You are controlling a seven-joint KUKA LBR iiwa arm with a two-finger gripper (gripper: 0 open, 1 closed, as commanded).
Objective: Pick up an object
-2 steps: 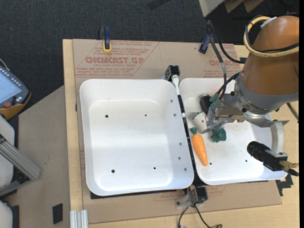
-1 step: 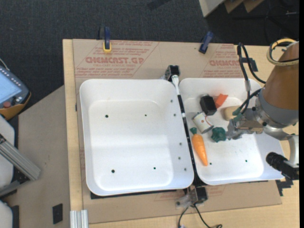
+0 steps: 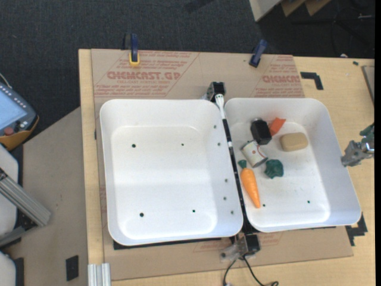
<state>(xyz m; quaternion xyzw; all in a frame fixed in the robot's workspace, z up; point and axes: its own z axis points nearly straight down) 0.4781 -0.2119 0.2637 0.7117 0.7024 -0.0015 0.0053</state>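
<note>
The right bin (image 3: 315,204) holds several small objects: an orange carrot (image 3: 250,187), a dark green lump (image 3: 274,168), a tan sponge-like block (image 3: 293,141), a black item (image 3: 260,129), a small orange piece (image 3: 277,124) and a white cylinder with a red mark (image 3: 254,153). My gripper (image 3: 358,152) hangs at the view's right edge, just outside the right bin's right rim, apart from every object. It is small and partly cut off by the frame edge.
The left bin (image 3: 119,219) lies beside the right one on a cardboard sheet (image 3: 149,70). Two blue clamps (image 3: 133,46) (image 3: 258,52) pin the sheet at the back. A black clip (image 3: 215,90) sits where the bins meet.
</note>
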